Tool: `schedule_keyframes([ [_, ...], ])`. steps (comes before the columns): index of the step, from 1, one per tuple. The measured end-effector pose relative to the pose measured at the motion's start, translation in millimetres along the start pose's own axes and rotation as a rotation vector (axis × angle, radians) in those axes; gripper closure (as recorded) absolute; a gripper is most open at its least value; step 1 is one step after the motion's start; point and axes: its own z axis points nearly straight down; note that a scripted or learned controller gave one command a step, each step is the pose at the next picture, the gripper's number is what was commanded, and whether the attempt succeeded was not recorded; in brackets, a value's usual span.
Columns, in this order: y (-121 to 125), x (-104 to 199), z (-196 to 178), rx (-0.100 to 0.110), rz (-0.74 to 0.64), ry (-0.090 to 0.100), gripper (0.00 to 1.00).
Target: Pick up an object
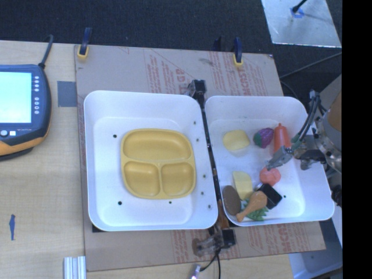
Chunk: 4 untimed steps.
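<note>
The right white bin (302,209) holds several toy foods. A pale yellow round piece (236,140), a purple piece (263,136) and an orange carrot-like piece (281,136) lie in its far half. A red tomato-like piece (269,176), a yellow block (242,183), a brown oval piece (231,199), a drumstick (254,204) and a black piece (271,195) lie nearer the front. My gripper (285,157) reaches in from the right, low over the bin, just above the red piece and below the orange one. I see nothing held in it.
The left white bin (99,156) holds a yellow divided plate (158,161). A teach pendant (20,106) rests on the bench at the far left. Clamps (237,51) pin the cardboard sheet at the back.
</note>
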Motion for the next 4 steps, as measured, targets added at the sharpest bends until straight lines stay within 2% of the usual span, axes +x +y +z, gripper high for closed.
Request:
schedule_keyframes([
  [1,40.2,4.7,133.5,0.001,-0.002,-0.001,0.0],
  [2,127.2,-1.5,135.6,-0.001,0.001,0.0,0.0],
  [3,176.8,-6.6,134.6,-0.002,0.001,0.001,0.0],
  [4,176.5,-43.6,134.7,-0.003,0.001,-0.001,0.0],
])
